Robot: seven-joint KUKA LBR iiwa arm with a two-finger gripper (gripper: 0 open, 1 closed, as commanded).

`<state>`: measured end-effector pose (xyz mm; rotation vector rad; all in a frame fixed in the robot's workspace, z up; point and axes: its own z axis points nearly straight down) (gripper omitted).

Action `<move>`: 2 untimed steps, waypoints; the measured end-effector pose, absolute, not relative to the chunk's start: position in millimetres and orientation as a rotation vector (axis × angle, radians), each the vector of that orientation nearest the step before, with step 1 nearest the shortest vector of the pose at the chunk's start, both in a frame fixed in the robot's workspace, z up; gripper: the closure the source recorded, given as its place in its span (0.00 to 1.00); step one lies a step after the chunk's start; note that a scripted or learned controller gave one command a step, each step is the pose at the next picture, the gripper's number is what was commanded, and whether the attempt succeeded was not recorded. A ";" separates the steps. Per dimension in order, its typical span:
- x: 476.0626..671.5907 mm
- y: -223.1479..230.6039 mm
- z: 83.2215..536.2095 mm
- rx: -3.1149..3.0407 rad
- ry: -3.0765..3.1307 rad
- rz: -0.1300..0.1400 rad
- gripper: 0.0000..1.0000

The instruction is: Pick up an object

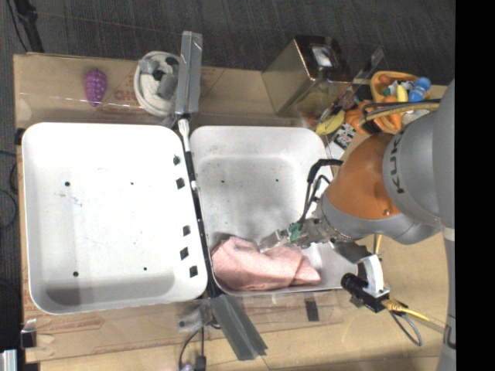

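Observation:
A pink folded cloth (pixel 259 267) lies along the near edge of the right bin (pixel 255 161). My gripper (pixel 280 238) reaches in from the right and sits just above the cloth's upper right part, low over the bin floor. The grey arm with its orange band (pixel 363 188) fills the bin's right side and hides the corner there.
The left bin (pixel 100 215) sits beside the right one, with a grey divider rail (pixel 189 176) between them. Behind the bins are a purple object (pixel 95 85), a white coil (pixel 157 79), a brown box (pixel 305 72) and a pile of colourful items (pixel 387 91).

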<state>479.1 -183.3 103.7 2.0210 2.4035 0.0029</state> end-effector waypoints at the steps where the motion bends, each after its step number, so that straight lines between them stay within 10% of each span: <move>1: 493.3 -210.6 91.7 2.320 2.120 -0.001 0.00; 2: 478.2 -196.0 91.7 2.208 2.238 0.002 0.00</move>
